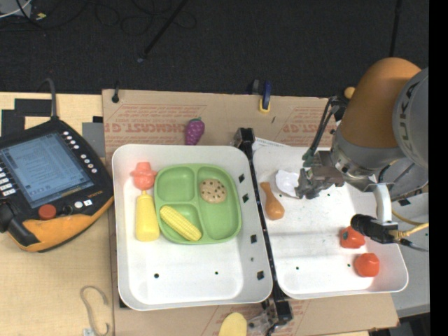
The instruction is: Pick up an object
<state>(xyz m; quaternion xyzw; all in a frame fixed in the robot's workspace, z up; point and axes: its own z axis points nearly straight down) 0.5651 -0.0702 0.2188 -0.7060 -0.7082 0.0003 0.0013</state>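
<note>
Camera view puts the tool [308,187] low in the right bin [329,282], near its far edge, just beside a small white object [285,181]; whether it is spread or pressed together I cannot tell, and nothing shows between its tips. Just left lies an orange drumstick-shaped toy [271,201], the nearest likely pick. It looks like light, hard, smooth plastic, so it may skid; taking it across the narrow neck seems safest. Further off, two red tomato-like toys [358,252] sit near the bin's right corner. The left bin [182,285] carries a green tray [231,222] with a cookie [212,190] and corn [180,223].
</note>
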